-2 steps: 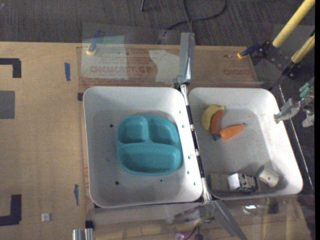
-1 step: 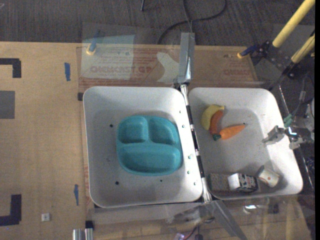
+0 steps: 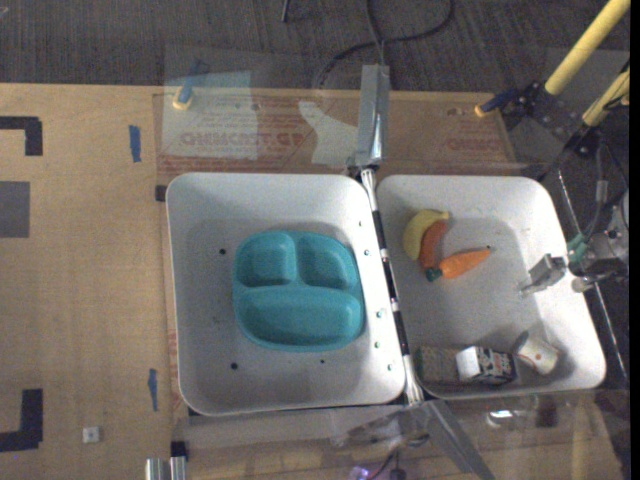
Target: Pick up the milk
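Note:
The milk [image 3: 468, 364], a small dark carton with a white patch, lies on its side against the front wall of the right bin [image 3: 520, 193]. My gripper [image 3: 548, 272] hangs over the right side of that bin, up and to the right of the carton and well apart from it. Nothing shows in its grasp. The rest of the arm runs off the view's right edge.
A yellow banana [image 3: 420, 230] and an orange carrot [image 3: 462, 263] lie in the upper left of the right bin. A small white cup-like item [image 3: 538, 354] rests just right of the carton. The left bin [image 3: 200, 218] holds a teal divided plate [image 3: 297, 290].

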